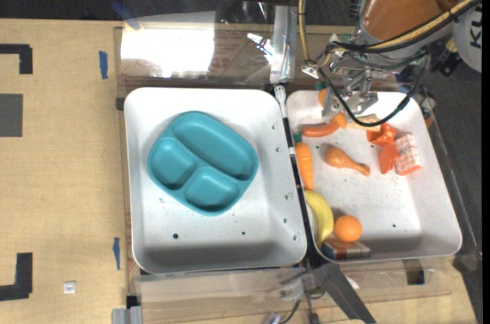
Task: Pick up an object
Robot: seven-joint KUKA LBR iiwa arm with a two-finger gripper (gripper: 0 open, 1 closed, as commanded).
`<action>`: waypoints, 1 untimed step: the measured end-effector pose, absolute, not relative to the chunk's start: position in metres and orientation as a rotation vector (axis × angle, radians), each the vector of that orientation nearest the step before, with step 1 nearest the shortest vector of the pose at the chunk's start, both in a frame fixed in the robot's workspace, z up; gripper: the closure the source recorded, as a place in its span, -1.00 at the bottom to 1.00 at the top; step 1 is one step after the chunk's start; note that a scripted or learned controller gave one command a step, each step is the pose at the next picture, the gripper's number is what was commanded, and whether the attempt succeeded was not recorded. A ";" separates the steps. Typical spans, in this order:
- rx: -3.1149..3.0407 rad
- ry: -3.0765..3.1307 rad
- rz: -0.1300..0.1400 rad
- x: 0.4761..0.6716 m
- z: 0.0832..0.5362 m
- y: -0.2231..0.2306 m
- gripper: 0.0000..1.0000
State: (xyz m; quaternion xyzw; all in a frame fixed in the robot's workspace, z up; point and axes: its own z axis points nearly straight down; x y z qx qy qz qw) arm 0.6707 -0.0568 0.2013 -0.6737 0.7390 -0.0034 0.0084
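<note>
The left bin [145, 238] carries one item, a teal divided plate [201, 160], lying near the bin's centre, slightly towards the far edge; its three compartments hold nothing visible.

The right bin [429, 227] carries the candidate objects; a carrot [305, 165] lies along the left wall, long axis running far to near; a banana [319, 214] sits below it against the same wall; an orange [348, 228] rests near the front edge, just beside the banana; a small flat packet [346, 249] lies at the front edge under the orange; an orange pepper-like piece [322, 130] lies near the far-left corner, long axis running left to right; a drumstick-shaped toy [344, 159] lies near the centre, long axis slanting down to the right; red-orange items [396, 149] sit towards the right edge.

The gripper [348, 104] hangs over the far-left part of the right bin; whether it is parted or closed cannot be told. The pepper-like piece lies nearest, just beside it on the near-left; it is judged the likeliest target.
</note>
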 end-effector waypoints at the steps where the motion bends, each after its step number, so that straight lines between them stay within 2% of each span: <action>1: -2.211 2.222 0.005 0.667 0.187 0.025 1.00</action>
